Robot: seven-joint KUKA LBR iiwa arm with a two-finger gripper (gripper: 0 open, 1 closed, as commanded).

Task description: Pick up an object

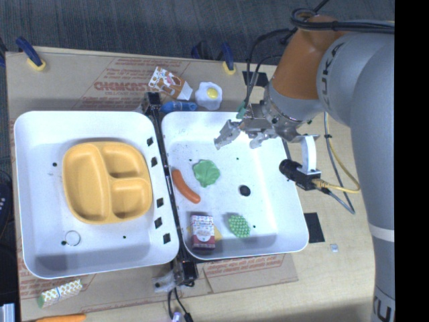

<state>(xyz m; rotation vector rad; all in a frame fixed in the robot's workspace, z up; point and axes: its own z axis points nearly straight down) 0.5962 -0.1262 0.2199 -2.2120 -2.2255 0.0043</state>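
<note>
Grey KUKA arm w/ orange band reaches in from the right; its two-finger gripper [238, 134] hangs over the upper part of the right shallow white bin [285, 230], fingers spread apart w/ nothing between them. No object picked yet. Candidates all lie in the right bin: crumpled green lettuce-like leaf piece [206, 172] nearest, just below-left of the gripper; orange-red sausage-shaped toy [186, 185] by the left wall; small dark-red box w/ printed label [202, 232] at the front edge; green bumpy oval toy [238, 225] beside it; small black disc [244, 191] mid-bin, which could be a mark, can't tell. Left bin holds a yellow divided plastic tray [107, 180], well apart from the gripper. Risks, as I judge them: the leaf looks flat and thin, so fingers may close above it or scrape the bin floor w/o catching it; the sausage sits close to the wall, so a finger could hit the rim on descent; the box and oval toy lie near each other, so an off-centre approach might nudge one and miss both.
</note>
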